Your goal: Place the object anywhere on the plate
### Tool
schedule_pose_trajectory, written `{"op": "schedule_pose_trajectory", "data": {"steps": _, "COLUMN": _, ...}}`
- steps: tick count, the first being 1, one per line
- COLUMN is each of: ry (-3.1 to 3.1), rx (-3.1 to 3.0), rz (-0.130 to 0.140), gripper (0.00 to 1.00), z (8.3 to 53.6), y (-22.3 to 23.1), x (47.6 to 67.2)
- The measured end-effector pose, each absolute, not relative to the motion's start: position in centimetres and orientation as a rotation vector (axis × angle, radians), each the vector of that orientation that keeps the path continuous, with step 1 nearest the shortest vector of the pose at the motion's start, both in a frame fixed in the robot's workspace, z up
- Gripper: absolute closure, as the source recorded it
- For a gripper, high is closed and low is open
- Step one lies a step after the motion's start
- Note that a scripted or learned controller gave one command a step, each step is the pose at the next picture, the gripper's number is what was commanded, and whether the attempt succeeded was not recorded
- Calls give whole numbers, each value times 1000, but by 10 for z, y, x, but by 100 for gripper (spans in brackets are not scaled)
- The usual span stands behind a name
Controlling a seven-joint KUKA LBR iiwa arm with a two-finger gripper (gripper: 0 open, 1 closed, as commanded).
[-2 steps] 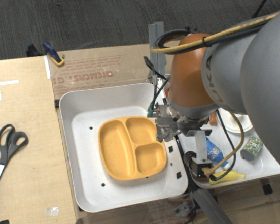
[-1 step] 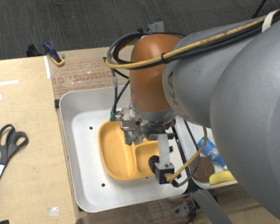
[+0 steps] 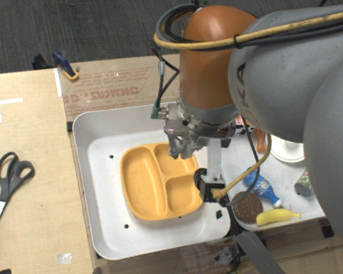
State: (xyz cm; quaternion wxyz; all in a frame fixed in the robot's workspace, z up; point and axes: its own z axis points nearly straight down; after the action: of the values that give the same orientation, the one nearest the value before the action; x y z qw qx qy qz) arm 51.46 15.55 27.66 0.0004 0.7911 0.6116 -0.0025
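Just beneath the pincer, grip unreadable, lies the right edge of the yellow plate.

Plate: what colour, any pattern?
The plate is plain yellow-orange, no pattern. It shows best in the camera view, against the white bin.

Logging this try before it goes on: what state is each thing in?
plate: upright in the left bin, visible compartments bare.
pincer: above the plate's right edge; grip unclear.
banana: lying flat in the right bin.
scissors: shut, flat on the bench.
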Motion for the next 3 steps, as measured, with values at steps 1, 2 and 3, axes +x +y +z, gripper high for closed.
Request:
{"op": "schedule_pose_trajectory", "data": {"steps": 1, "ry": 2805, "rx": 1412, "rz": -3, "gripper": 100, "z": 423, "y": 176, "x": 479}}
{"op": "schedule_pose_trajectory", "data": {"steps": 2, "ry": 2805, "rx": 1412, "rz": -3, "gripper": 0, "z": 422, "y": 176, "x": 479}}
{"op": "schedule_pose_trajectory", "data": {"steps": 3, "ry": 2830, "rx": 1363, "rz": -4, "gripper": 0, "z": 422, "y": 144, "x": 479}}
